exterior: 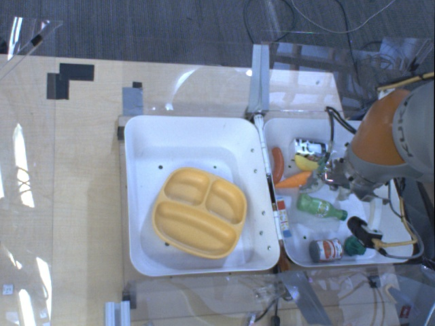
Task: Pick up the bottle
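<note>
The fingers (332, 175), their state impossible to tell, hang in the right bin (299, 253) beside a yellow toy (306, 161) and an orange carrot (293, 180). Just below lies the clear green plastic bottle (321, 207) on its side; no label reads. A yellow sectioned tray (199, 212) fills the left bin (139, 182) on the wooden desk (68, 202).

Pincer (331, 175) fingertips hidden beneath wrist

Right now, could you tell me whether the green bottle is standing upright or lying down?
Lying down: the green bottle rests on its side on the right bin's floor.
</note>
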`<move>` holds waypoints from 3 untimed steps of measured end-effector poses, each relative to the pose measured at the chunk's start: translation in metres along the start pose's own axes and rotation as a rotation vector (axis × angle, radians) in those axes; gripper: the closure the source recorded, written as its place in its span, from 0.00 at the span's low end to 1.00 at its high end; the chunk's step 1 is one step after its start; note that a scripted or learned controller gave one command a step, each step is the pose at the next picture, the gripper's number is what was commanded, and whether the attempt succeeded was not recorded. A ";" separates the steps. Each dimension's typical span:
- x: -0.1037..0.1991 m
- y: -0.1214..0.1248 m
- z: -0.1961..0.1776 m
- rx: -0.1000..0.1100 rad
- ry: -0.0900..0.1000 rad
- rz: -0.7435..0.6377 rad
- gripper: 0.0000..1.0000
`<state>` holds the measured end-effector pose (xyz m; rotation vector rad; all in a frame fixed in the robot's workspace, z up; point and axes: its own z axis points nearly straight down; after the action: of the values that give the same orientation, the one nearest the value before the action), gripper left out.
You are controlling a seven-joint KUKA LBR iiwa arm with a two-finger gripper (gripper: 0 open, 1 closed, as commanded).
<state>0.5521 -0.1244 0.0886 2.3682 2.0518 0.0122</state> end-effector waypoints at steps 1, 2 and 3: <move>0.017 -0.033 -0.001 -0.002 0.000 0.002 0.00; 0.017 -0.056 -0.001 -0.006 0.000 0.061 0.00; -0.026 -0.042 -0.039 0.007 -0.002 0.259 0.00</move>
<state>0.5068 -0.1440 0.1267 2.6180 1.7317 0.0040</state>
